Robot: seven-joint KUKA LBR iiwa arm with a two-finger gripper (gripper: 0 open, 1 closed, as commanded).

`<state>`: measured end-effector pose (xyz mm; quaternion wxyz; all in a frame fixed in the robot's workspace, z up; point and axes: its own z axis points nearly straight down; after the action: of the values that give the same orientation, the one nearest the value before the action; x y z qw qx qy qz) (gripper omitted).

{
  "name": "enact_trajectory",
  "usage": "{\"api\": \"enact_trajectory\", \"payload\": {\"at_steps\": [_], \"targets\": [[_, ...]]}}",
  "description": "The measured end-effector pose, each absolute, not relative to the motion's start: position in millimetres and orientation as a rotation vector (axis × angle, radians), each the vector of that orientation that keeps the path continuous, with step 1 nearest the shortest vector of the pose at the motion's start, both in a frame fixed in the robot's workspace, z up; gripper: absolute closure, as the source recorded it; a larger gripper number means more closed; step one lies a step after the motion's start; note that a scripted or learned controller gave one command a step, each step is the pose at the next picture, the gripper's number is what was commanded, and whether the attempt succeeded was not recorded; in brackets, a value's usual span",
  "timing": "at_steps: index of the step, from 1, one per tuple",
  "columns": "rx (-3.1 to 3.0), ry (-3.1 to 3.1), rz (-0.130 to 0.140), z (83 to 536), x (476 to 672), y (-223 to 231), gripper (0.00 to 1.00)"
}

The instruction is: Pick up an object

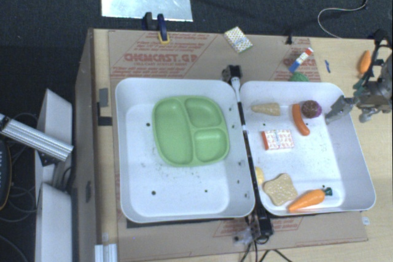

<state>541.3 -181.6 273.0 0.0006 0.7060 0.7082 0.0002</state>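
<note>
gripper: the gripper sits at the right edge of the right bin, just past the rim. it is grey and dark, and too small and blurry for me to tell if it is open or closed. nothing shows in its grip.
arm: the arm comes in from the right side, low over the surface.
right bin: the right bin is white and shallow. it has small toy foods in it.
sausage: a red sausage lies near the top of the right bin, touching a dark purple round thing. both are close to the gripper.
wedge: a pale wedge lies near the top left of the right bin.
box: a small red and white box lies flat in the middle of the right bin.
toast: a tan slice of toast lies near the bottom of the right bin, just beside an orange carrot.
left bin: the left bin is white and holds a green plate with three parts.
surface: the surface is brown board with red writing. a small pale block lies on it above the bins.
</note>
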Motion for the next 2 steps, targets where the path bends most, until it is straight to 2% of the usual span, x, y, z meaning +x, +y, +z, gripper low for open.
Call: {"api": "enact_trajectory", "payload": {"at_steps": [1,2], "targets": [[2.219,2.226,-0.002,139,589.8,-197,0.0],[2.215,2.226,0.001,84,630.7,-206,0.0]]}}
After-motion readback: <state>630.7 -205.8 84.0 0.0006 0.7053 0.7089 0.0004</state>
